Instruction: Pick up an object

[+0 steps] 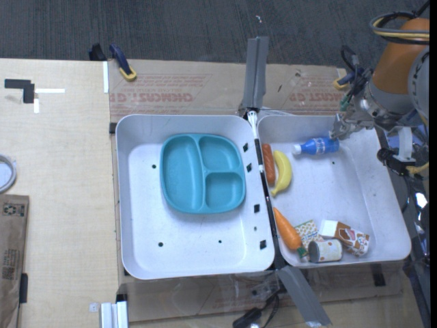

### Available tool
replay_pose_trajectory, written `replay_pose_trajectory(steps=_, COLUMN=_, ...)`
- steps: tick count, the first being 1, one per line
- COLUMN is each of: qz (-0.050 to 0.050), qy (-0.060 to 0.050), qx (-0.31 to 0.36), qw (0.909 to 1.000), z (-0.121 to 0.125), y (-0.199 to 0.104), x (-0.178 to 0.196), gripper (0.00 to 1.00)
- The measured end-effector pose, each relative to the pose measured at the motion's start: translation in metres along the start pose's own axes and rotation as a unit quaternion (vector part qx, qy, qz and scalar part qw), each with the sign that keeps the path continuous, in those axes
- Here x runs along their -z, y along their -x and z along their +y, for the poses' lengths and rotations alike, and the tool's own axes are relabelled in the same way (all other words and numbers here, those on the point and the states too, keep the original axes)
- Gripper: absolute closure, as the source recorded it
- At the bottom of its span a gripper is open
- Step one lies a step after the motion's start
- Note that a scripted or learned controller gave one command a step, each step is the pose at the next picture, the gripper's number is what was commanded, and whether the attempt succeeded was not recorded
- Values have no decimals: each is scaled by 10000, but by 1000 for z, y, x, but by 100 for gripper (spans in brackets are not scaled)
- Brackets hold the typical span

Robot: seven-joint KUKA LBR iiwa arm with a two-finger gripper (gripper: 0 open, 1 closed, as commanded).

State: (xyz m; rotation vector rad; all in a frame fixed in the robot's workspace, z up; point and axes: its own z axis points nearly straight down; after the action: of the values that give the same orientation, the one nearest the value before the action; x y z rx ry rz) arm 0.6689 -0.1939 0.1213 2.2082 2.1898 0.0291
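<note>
The hand (341, 127), its opening impossible to tell, hovers at the blue bottle's (316, 146) right end; the bottle's long axis runs leftward from it.

Cardboard sheet (167, 87) reads "CHEMCAST GP", upside down.

You are looking down on a pale wooden bench top (54, 169) spreading to the left, with a sheet of brown printed cardboard (184, 87) laid over it on the far side. Beyond the far edge runs dark grey carpeted floor (171, 12). Yellow-and-blue spring clamps (121, 61) grip the cardboard's far edge at left and right. Near the far left corner sits a small black L-shaped bracket (20, 87) beside what may be white tape marks. Light falls evenly, without hard shadows.
</note>
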Motion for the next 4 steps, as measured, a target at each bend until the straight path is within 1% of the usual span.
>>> replay_pose_trajectory(steps=1, qz=2, qy=-20, qx=1, qw=10000, z=-1, y=0, x=-2, gripper=0)
replay_pose_trajectory(steps=2, qz=6, qy=-46, qx=31, qw=10000, z=-3, y=-4, x=-11, gripper=0)
replay_pose_trajectory(steps=3, qz=13, qy=-23, qx=35, qw=10000, z=-1, y=-5, x=0, gripper=100)
replay_pose_trajectory(steps=4, qz=14, qy=-27, qx=35, qw=10000, z=-2, y=-5, x=0, gripper=0)
